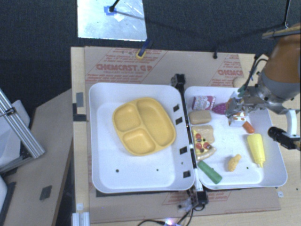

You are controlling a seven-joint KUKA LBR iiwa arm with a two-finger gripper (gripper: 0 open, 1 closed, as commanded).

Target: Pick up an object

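Gripper low in the right bin, at its upper right part. A small white-and-red item sits right at the fingertips, an orange piece touching it just below and right. Cannot tell how far the fingers are spread, nor whether the item is between them: wrist and blur mask the tips. Item's shape and kind too small to make out; white body, red mark.

Left of the gripper: purple piece, partly hidden; carton; tan bun. Lower left: pizza slice, green stick. Below: corn, yellow bottle. Far left, in the left bin, a yellow tray.
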